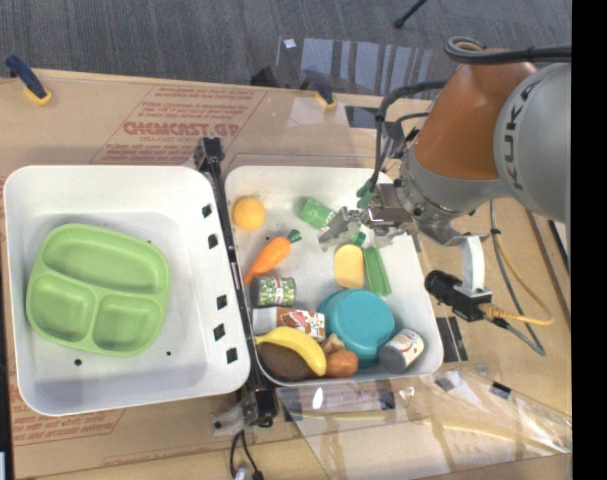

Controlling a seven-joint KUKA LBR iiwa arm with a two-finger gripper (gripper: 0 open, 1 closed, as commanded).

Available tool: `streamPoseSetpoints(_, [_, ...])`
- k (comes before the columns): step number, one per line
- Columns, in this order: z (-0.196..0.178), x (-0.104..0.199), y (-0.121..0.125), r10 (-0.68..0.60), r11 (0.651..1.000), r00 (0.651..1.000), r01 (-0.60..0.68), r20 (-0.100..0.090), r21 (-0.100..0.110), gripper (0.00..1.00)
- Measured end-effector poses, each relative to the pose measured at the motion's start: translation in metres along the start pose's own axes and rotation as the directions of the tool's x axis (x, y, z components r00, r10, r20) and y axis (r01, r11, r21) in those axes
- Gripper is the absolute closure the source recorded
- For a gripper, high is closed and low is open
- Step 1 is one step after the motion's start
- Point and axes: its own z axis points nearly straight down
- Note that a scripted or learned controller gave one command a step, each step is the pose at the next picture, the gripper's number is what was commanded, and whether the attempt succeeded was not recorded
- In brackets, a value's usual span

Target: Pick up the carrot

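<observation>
The carrot (269, 256) lies at eight o'clock from the pincer (345, 226), long axis running two-to-eight, leafy end nearer; pincer state cannot be told.

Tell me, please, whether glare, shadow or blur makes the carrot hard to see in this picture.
Camera view: the carrot is sharp and evenly lit, with no glare; soft shadows lie inside the right bin; reflections streak the clear plastic sheet at the bench's near edge; the claw is small and cluttered, its fingers hard to read.
</observation>
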Motion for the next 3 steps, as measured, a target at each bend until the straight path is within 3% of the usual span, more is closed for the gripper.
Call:
streamPoseSetpoints(1, [0.132,0.031,0.033,-0.061,0.998,0.998,0.061,0.0,0.012,0.0])
streamPoseSetpoints(2, [0.151,-0.001,0.053,0.395,0.919,0.919,-0.395,-0.009,-0.01,0.0])
streamPoseSetpoints(3, [0.146,0.0,0.049,0.389,0.921,0.921,-0.389,-0.006,0.009,1.0])
